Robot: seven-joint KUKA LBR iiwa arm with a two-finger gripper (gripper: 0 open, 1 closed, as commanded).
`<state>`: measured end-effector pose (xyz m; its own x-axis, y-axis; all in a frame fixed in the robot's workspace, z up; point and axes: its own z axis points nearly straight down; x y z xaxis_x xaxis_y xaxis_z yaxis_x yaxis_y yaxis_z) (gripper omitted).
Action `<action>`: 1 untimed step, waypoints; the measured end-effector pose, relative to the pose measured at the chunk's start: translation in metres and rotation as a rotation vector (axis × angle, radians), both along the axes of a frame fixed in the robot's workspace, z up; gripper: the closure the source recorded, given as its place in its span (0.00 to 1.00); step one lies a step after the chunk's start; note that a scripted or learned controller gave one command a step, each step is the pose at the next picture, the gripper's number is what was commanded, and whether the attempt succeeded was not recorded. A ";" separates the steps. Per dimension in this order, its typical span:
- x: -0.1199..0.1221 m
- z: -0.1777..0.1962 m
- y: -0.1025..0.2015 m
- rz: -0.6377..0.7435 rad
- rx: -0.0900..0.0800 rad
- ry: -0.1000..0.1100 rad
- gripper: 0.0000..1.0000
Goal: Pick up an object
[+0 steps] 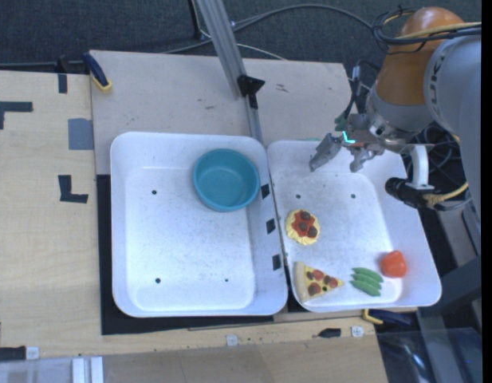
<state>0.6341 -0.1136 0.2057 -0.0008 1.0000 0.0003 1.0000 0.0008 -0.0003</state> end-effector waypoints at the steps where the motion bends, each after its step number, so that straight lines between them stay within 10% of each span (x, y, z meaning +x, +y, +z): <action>1: 0.000 0.000 0.000 0.000 0.000 0.000 0.00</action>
